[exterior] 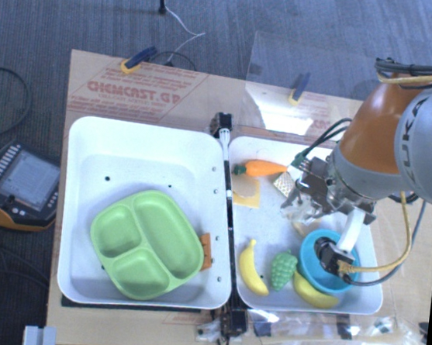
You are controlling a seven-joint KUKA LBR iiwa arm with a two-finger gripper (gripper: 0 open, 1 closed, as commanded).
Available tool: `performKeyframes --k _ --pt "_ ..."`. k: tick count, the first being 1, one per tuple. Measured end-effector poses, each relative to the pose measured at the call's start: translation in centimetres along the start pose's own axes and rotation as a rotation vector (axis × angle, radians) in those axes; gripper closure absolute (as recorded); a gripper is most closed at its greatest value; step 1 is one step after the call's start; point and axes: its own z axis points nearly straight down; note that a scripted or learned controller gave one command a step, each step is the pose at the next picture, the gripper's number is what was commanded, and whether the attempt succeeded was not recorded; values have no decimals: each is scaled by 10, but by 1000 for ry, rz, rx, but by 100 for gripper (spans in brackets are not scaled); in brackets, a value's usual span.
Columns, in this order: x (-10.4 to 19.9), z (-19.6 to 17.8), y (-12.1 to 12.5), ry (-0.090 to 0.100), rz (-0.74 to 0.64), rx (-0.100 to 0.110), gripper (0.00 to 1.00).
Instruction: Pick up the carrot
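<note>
Carrot [264,168] lies at far end of right bin [372,302], near divider; end effector [306,202] hovers just right of it, apart, nothing gripped; opening width cannot tell

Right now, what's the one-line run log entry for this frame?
task: pick up carrot | carrot: right bin's far left corner, lying free | gripper: over right bin, right of carrot | grasp: not yet

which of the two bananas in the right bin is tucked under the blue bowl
The banana at the bin's near right corner, partly beneath the blue bowl. The other banana lies uncovered, left of the green toy.
</note>
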Motion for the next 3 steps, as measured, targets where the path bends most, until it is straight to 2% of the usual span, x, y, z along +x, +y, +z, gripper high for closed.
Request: performKeyframes --k 1,2,3 --pt "-1 0 0 -1 2 0 0" --pt "37 18 71 -3 231 3 0" --pt "53 68 142 -5 529 3 0"
